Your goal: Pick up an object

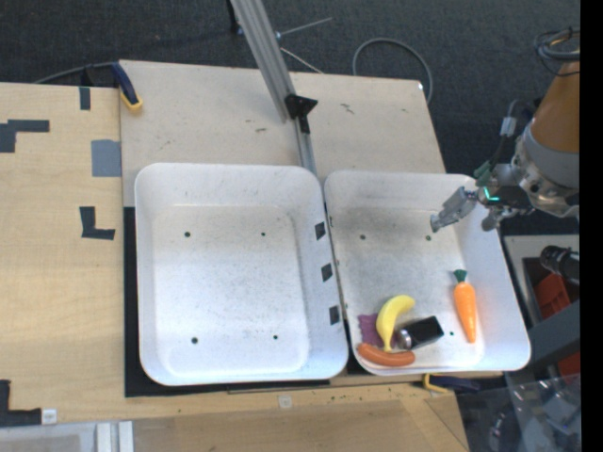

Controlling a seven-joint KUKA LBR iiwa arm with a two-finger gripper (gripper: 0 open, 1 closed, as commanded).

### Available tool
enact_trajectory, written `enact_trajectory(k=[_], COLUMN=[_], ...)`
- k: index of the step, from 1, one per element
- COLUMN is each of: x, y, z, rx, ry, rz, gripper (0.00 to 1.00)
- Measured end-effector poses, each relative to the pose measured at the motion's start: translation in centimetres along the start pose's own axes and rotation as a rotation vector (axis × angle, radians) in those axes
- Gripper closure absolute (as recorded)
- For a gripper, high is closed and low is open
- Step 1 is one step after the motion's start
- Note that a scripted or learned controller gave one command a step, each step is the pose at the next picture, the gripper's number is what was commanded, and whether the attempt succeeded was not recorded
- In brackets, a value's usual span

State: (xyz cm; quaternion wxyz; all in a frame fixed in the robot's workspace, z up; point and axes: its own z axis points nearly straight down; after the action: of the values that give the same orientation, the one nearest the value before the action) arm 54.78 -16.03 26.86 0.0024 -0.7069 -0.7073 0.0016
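Observation:
My gripper (470,215) hangs over the right bin's (377,205) far right side, its two grey fingers (447,214) spread open with nothing between them. Toward the near right of that bin lies an orange carrot (464,310) with a green top, a short way below the gripper. At the bin's near edge sit a yellow banana (393,316), a black block (421,331), a red sausage (384,355) and a small purple piece (365,328), bunched together.
The left bin (151,252) stands beside the right one, their rims touching in the middle. A slanted metal post (271,55) rises behind the bins. A blue and yellow clamp (127,88) sits at the bench's far left corner.

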Motion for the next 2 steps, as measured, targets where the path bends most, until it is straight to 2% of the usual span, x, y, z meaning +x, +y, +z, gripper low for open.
enact_trajectory(k=[1,2], x=[0.0,0.3], y=[0.1,0.2], z=[-0.2,6.2], rx=[-0.005,0.002], ry=[-0.001,0.000], rz=[-0.001,-0.001], gripper=[0.00,0.00])
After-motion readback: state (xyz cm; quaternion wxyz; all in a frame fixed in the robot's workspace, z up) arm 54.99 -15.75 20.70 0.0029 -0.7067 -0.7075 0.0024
